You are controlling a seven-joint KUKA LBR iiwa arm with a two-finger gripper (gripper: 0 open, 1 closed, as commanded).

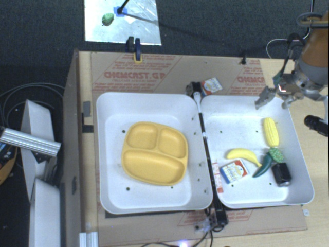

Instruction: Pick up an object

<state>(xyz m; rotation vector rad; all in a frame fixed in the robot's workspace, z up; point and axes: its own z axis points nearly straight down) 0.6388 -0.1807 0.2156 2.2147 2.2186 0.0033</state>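
Red lettering reading CHEMCAST GP ran across the brown cardboard sheet [134, 72] under the two bins. The yellow three-compartment plastic tray [154, 152] lay in the left white bin [110, 138]. The yellow corn cob [271, 131] lay at six o'clock from the claw [275, 100], apart from it; its fingers stood spread, gripping nothing.

We see two shallow white bins side by side on a sheet of printed cardboard [154, 71] that covers the table. The left bin [108, 153] holds a yellow divided tray [154, 152]. Behind the cardboard lies a shiny foil square [139, 19] with a small green lump [107, 18] on it. At the left edge, dark cables [20, 94] loop beside a silver metal bar [31, 142].
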